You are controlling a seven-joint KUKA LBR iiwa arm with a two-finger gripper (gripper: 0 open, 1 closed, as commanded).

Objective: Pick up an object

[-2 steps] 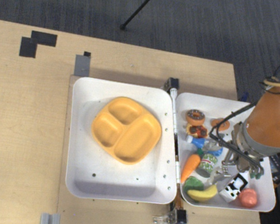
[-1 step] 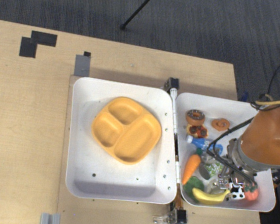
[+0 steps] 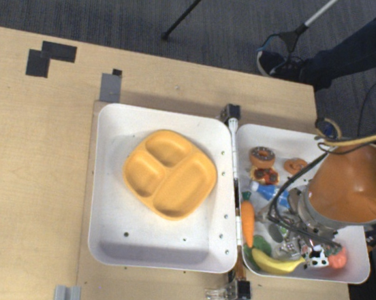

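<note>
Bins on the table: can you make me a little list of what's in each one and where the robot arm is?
left bin: a yellow plate with three sections
right bin: carrot, banana, two small round brown-and-orange toys, more small toys
arm: reaches in from the right, above the right bin
gripper: low over the toys near the banana; fingers too cluttered to read
held: nothing that can be confirmed

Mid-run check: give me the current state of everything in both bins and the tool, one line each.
yellow divided plate: upright, lying in the left bin.
carrot: lying lengthwise by the right bin's left wall.
banana: lying at that bin's near edge.
donut: flat, far end.
tool: down low in the right bin over the toys; grasp unclear.
</note>
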